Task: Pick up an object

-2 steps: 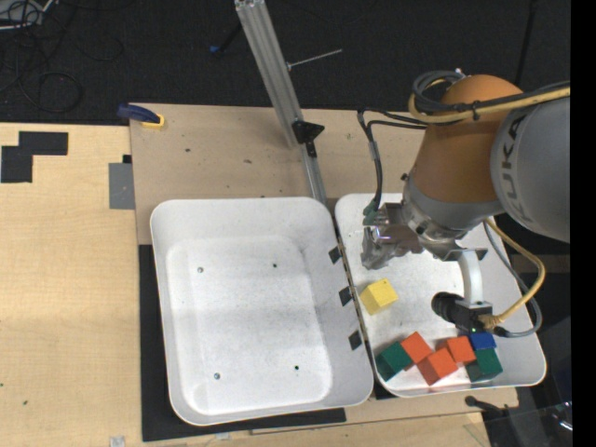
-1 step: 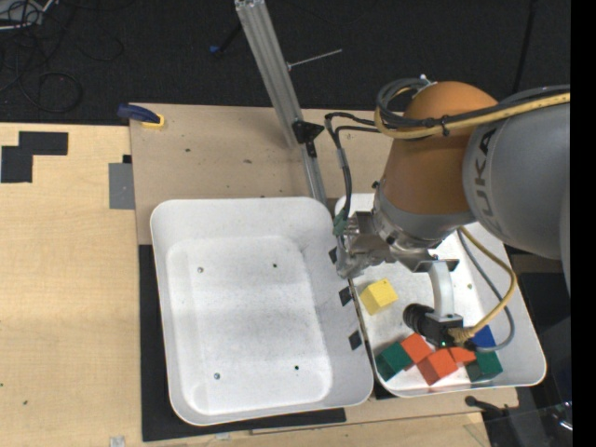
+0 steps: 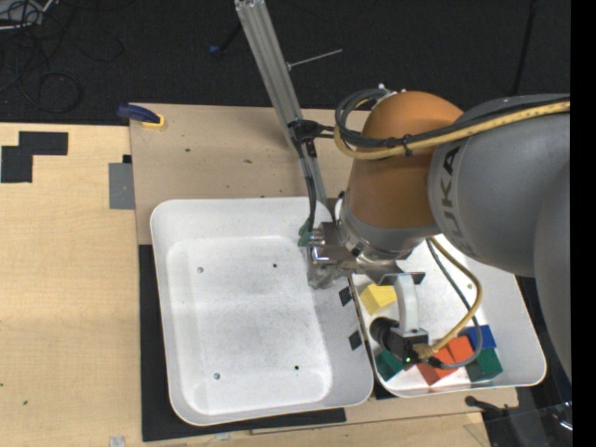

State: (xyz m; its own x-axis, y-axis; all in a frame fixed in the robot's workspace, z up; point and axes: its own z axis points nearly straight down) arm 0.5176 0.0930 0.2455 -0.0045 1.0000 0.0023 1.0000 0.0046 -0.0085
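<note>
Looming closest to the lens, at right: grey arm [image 3: 512, 184] with orange band [image 3: 400, 156]. Beneath it, tool [image 3: 323, 254] hanging over the rims where left bin [image 3: 242, 324] and right bin [image 3: 521, 343] meet; cannot tell whether clenched or released. Candidate objects huddled at the right bin's near end: yellow block [image 3: 377, 296], orange block [image 3: 456, 350], green block [image 3: 486, 367]. Likely trouble: closing on a rim or on air, being left of the blocks. Wrist bulk hiding part of the pile; slanted metal post [image 3: 270, 54] close on the far side.
</note>
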